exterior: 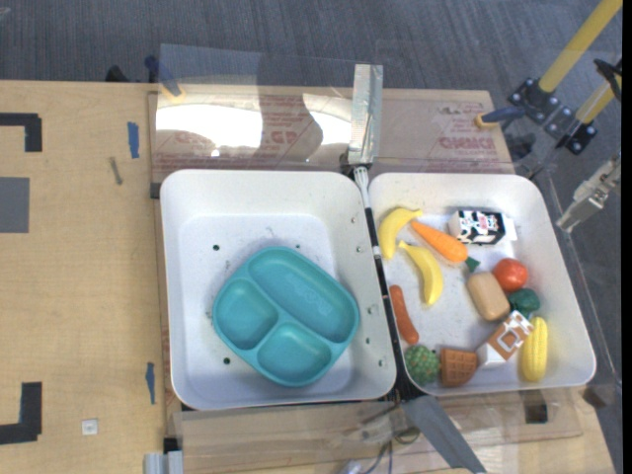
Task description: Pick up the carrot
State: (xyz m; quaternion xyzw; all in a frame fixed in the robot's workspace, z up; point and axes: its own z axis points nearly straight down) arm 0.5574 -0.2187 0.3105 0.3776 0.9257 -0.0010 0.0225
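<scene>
The carrot (439,242), orange with a small green stem end at its lower right, lies at a slant in the upper middle of the right bin (568,265). A yellow banana (395,227) touches it on the left, and a second banana (426,273) lies just below it. A black-and-white carton (481,226) sits close on its right.
The right bin also holds a tomato (510,274), a tan bread roll (486,295), a red sausage (403,312), broccoli (423,363), a brown waffle piece (458,365), a small box (509,337) and a yellow fruit (534,350). A teal divided plate (284,314) sits in the left bin (188,225).
</scene>
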